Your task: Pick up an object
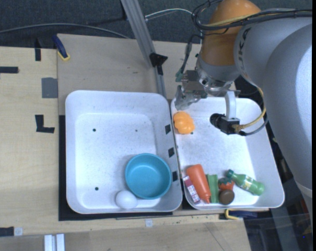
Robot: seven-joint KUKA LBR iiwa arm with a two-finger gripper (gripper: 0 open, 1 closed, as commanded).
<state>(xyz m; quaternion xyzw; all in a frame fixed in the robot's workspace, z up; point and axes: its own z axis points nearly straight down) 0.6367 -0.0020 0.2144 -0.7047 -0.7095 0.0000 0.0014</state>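
Grey arm (pixel 283 77) reaches in from right, wrist bent downward

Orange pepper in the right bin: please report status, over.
Gripper hovers just above the orange pepper, no grasp seen. Pepper lies by the right bin left wall. Nothing between them; bottles lie far at the front.

One fixed camera above the bench (pixel 22 140), angled down — both bins (pixel 79 109) framed, mid-distance

The gripper (pixel 185 101) hangs over the right bin's (pixel 257 145) upper left corner, just above an orange pepper (pixel 183 122). Along that bin's lower edge lie a carrot (pixel 199 181), a green bottle (pixel 246 182) and small items. The left bin (pixel 95 119) holds a blue bowl (pixel 148 175) touching a white ball (pixel 126 198).
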